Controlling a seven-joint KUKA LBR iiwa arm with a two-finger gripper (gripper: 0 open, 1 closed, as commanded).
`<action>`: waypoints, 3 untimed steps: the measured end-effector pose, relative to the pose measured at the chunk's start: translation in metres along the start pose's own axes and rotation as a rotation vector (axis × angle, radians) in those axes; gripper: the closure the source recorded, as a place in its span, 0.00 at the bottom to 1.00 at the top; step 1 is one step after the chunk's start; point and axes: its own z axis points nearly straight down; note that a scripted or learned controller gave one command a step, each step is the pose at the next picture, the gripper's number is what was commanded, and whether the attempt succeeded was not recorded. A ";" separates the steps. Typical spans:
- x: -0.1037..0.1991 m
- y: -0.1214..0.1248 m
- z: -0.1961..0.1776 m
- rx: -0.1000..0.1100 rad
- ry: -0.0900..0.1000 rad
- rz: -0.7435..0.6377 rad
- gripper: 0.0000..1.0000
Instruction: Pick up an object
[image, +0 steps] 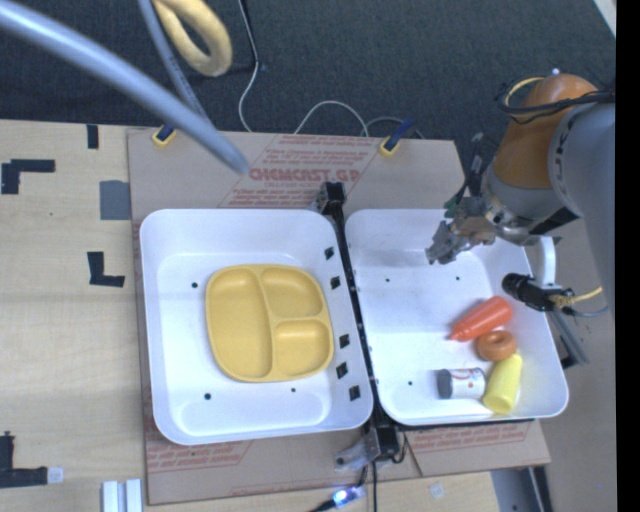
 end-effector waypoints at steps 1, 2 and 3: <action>0.003 0.007 -0.045 -0.001 0.000 0.000 1.00; 0.010 0.015 -0.099 0.000 0.000 0.000 1.00; 0.057 0.001 -0.095 0.005 0.001 -0.002 1.00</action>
